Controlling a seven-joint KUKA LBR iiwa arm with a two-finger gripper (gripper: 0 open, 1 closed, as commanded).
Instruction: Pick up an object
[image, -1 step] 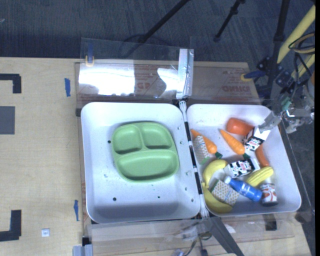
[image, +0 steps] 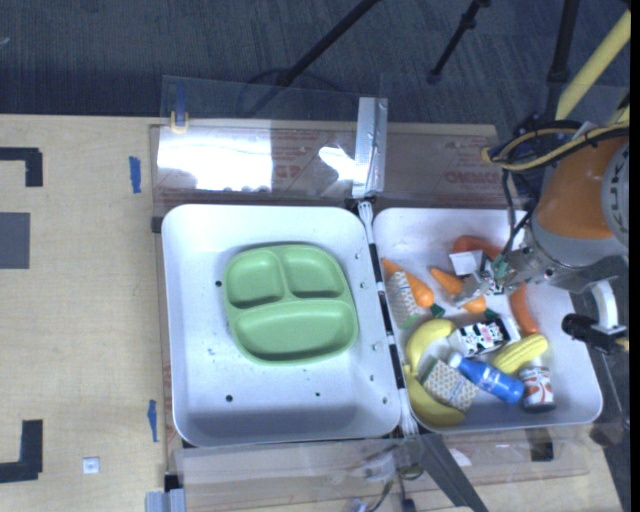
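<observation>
1. Gripper (image: 503, 268) is hovering low in right bin (image: 585, 400); grip state unclear.
2. Carrot (image: 524, 308) is lying just right and nearer, long axis far-to-near.
3. Tray (image: 290, 302) is sitting in left bin (image: 190, 330).

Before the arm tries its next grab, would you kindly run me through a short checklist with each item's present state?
1. Gripper over the right bin: ok.
2. Finger opening: cannot tell, too small and cluttered.
3. Object already held: cannot tell.
4. Target standing apart: not ok; carrot, banana and blue bottle crowd together.
5. Green tray in the left bin, away from the arm: ok.
</observation>
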